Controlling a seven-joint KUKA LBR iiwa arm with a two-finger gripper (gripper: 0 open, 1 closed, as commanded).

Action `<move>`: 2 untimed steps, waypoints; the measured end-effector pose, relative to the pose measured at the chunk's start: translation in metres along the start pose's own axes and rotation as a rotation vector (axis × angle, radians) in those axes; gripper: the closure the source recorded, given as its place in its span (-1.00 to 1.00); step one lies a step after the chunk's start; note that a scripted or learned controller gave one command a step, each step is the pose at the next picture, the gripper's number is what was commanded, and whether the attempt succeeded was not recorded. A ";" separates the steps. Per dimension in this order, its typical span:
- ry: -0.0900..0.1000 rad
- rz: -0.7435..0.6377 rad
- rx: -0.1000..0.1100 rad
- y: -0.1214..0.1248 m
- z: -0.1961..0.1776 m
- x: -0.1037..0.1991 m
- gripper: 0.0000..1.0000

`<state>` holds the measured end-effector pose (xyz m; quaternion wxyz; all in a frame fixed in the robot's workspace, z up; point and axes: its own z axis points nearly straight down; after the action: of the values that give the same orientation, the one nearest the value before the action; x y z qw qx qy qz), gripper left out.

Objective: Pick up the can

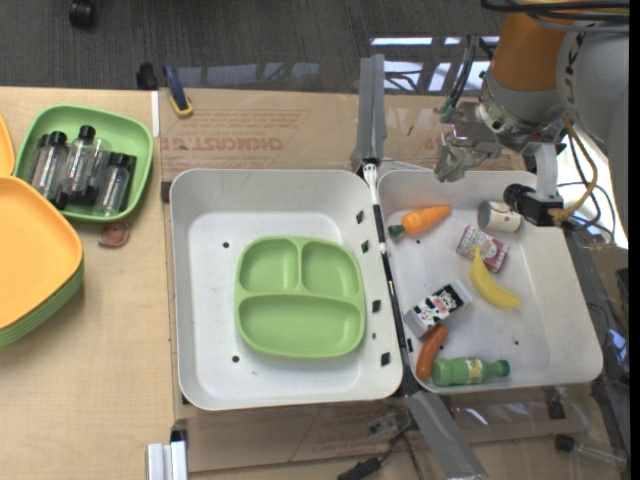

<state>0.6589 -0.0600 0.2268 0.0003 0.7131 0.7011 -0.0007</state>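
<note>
The green bottle (472, 370) sits up front, the can (500, 216) lies untouched farther back, and the gripper (456, 158) hovers up-left of it, fingers apart, probably still approaching, needing to shift over and drop.

Plastic bins, wooden bench, metal at the wrist

Both white bins (190, 298) look like smooth, faintly glossy plastic; the green divided plate (300, 298) is matt plastic; the bench (90, 398) shows pale wood grain; the can (500, 217) looks paper-labelled; the gripper (455, 158) is dull grey metal; the banana (494, 284) has a plastic sheen.
</note>
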 end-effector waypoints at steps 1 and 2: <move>0.000 0.055 0.003 -0.023 0.037 -0.025 1.00; 0.000 0.060 0.000 -0.029 0.013 -0.044 1.00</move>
<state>0.6296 -0.1033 0.2143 0.0003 0.7339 0.6792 -0.0007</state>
